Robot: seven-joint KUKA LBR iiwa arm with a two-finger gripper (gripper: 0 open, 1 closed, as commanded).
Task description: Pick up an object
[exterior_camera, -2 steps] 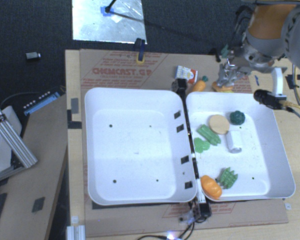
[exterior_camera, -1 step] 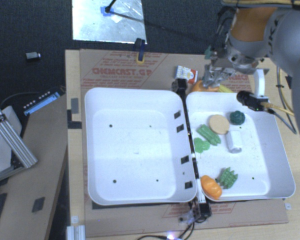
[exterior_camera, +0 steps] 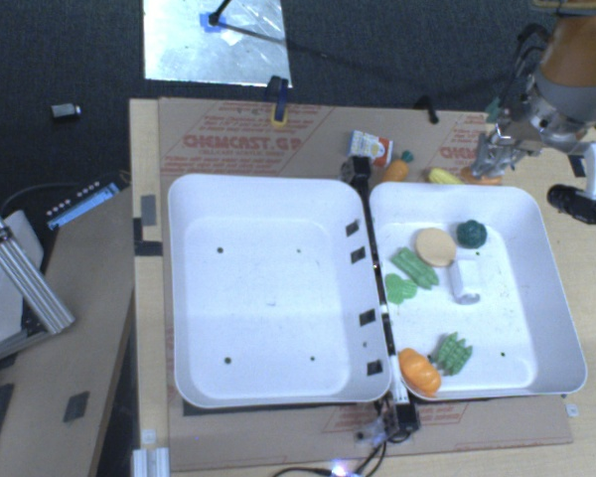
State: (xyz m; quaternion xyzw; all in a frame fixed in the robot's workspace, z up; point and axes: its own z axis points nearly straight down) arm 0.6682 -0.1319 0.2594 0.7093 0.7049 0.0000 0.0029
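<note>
Camera view: you can read red print "CHEMCAST GP" on the brown sheet [exterior_camera: 240, 139] under both bins. The gripper [exterior_camera: 495, 157] hangs above the right bin's [exterior_camera: 551, 266] far rim; its fingers blur together, so you cannot tell their spread. Inside lie a tan disc [exterior_camera: 436, 246], dark green ball [exterior_camera: 471, 234], white cylinder [exterior_camera: 464, 280], green pieces [exterior_camera: 414, 267] and an orange toy [exterior_camera: 419, 370]. The left bin [exterior_camera: 194, 202] adjoins it.
</note>
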